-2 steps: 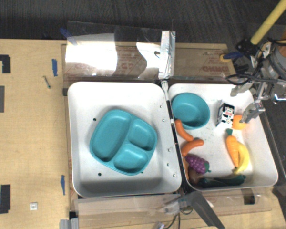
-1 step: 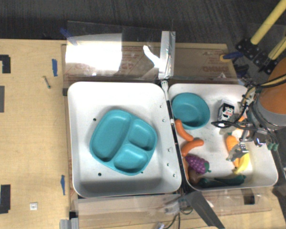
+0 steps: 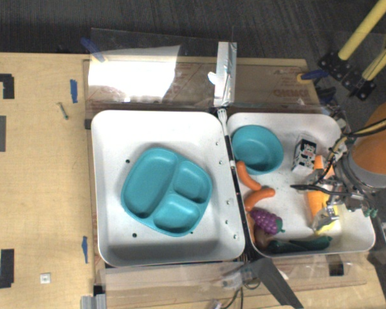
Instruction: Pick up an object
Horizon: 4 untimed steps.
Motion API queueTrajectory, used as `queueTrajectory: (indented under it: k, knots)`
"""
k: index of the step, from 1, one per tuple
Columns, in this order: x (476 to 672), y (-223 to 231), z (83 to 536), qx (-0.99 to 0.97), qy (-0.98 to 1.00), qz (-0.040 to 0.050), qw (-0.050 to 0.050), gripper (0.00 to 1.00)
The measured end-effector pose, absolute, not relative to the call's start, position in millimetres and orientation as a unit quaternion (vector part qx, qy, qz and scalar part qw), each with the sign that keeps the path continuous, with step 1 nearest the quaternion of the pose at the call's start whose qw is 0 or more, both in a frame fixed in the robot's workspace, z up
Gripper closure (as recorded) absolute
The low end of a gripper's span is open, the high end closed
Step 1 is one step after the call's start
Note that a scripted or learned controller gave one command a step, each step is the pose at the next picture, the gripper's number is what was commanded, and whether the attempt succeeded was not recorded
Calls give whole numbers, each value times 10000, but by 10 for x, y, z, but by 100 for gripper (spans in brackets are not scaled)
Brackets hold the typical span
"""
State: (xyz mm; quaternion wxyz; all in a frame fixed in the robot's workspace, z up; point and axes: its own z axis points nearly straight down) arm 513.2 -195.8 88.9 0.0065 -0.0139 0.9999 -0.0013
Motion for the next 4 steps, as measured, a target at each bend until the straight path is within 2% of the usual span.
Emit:
queueTrajectory:
  k: [1,2,3,4]
  knots:
    - [5173,-1951,1026,-154,9998,-32,126,100]
    - [5168,-1948,1015,-155,9998,-27,116,0]
    - [5006,-1997,888,20,10000,-7,58,0]
    - [5046,-1994,1022,10,9999,-26,119,100]
